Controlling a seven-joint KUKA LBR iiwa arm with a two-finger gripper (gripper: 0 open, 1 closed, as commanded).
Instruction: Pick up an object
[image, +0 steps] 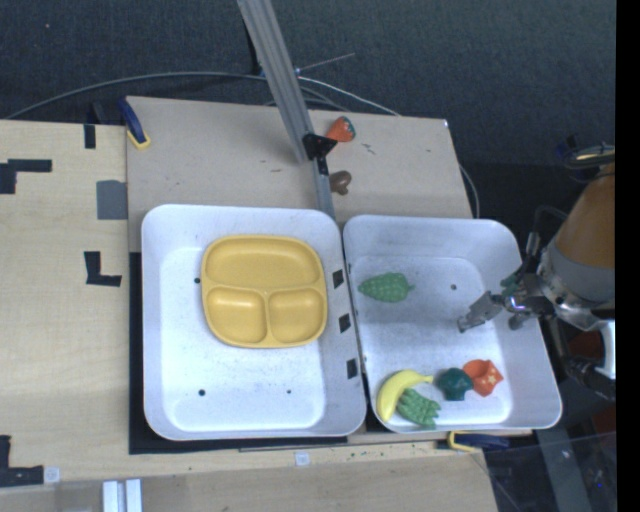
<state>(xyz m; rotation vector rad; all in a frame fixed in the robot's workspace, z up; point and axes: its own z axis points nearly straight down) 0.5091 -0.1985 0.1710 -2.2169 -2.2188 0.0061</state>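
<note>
Claw (478, 317) poised over right bin (430, 235), near its right wall; nothing seen between the fingers.

No brand, label or legible writing found on any item. Claw state: cannot tell whether spread or pressed together, the tip being small and dark against the bin floor. Candidate objects all in right bin: green leafy toy (386, 288) lying on the floor left of the claw and apart from it; orange-red toy (484, 377) below the claw, near but not touching; dark teal toy (454, 383) just beside the orange-red one; yellow banana (397, 387) and green bumpy toy (419, 408) touching at the lower edge, further from the claw. Left bin (160, 300) carrying yellow divided plate (265, 290), three compartments, set toward the upper half. Both bins side by side on pale wooden surface (60, 200).
</note>
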